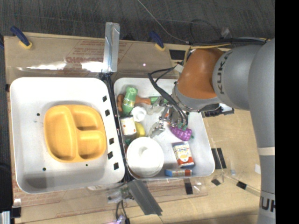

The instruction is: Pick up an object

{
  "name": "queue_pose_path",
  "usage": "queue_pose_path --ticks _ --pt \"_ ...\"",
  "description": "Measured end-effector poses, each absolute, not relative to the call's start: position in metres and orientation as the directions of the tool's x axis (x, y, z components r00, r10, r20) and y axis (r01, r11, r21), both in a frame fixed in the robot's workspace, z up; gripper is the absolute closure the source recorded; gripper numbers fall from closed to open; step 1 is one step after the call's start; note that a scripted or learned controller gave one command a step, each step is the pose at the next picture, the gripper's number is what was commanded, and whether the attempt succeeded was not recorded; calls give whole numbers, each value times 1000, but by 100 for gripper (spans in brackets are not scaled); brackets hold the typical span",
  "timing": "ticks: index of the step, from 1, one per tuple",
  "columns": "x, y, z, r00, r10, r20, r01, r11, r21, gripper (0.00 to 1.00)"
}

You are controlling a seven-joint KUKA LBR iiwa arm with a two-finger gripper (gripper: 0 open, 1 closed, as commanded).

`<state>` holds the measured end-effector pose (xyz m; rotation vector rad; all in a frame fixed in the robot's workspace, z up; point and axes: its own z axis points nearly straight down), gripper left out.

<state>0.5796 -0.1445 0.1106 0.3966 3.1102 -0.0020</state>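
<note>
In the right bin (202,139), over its middle, my gripper (164,120) hangs low among the clutter. Metal finger parts show under my wrist but they blur together, so I cannot tell if they are spread or pressed together, and nothing is clearly seen between them. My orange band (198,73) and grey arm (250,78) come in from the right, covering the bin's upper right corner.

Just right of and below the gripper: a purple grape-like toy (182,133), close to touching the metal parts. Just left: a small white cup (138,113). Up-left of that, a green bottle (129,96) lying against an orange-brown item (121,102) at the bin's left wall. Below the cup, a small box with a red and white label (128,125) and a yellow piece (140,129) beside it. Below the gripper, a white round bowl (145,157) fills the lower left part of the bin. Right of the bowl, a small orange and white carton (183,154), and under it, along the bottom wall, a marker-like stick (178,172).

Left bin (23,125): a yellow divided tray (74,132) sits in its middle, well apart from my gripper.
</note>
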Motion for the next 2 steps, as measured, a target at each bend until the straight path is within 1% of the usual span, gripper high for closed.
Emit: queue_pose_path --ticks 1,2 --pt "625 -160 118 -920 391 -4 391 920 0 0" --pt "574 -212 93 -907 420 -2 420 907 0 0"
